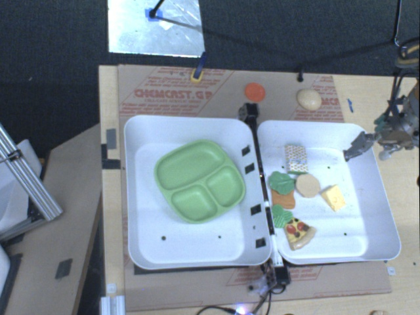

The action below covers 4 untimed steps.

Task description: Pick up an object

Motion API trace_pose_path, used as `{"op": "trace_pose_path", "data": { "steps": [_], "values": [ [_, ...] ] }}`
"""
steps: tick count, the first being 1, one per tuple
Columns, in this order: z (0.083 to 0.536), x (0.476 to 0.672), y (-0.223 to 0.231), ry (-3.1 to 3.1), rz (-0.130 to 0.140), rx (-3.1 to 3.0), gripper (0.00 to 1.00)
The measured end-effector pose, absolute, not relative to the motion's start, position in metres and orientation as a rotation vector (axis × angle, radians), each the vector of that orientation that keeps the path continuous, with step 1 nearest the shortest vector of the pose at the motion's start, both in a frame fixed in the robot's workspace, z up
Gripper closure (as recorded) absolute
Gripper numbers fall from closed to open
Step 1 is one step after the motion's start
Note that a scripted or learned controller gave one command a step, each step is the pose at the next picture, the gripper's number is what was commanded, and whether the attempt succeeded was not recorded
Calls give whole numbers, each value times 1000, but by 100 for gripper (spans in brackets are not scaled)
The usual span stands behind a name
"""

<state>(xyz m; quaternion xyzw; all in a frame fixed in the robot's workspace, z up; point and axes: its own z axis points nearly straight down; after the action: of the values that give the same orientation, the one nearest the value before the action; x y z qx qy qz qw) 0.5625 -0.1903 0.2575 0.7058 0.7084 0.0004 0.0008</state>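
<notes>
The worktop [216, 84] carries two white bins. The left bin [141, 176] holds a green plate [199, 180]. The right bin [367, 215] holds the toys: a leaf [282, 182], pizza slice [299, 232], round cracker [307, 186], cheese wedge [334, 197] and a small box [296, 157]. The gripper [357, 147] hangs over that bin's right rim, well apart from them; whether it is open or closed, I cannot tell.

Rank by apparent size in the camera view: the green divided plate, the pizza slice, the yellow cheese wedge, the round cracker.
1. green divided plate, by far the largest.
2. pizza slice.
3. yellow cheese wedge and round cracker: they look alike in size, so no ranking between them.
</notes>
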Motion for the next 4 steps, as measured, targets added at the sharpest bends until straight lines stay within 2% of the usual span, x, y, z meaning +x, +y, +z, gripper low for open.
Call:
{"op": "trace_pose_path", "data": {
  "steps": [3, 4],
  "values": [
    [86, 575, -169, 2224, 3, 2218, 0],
    [88, 578, -170, 2221, 6, 2215, 0]
  ]
}}
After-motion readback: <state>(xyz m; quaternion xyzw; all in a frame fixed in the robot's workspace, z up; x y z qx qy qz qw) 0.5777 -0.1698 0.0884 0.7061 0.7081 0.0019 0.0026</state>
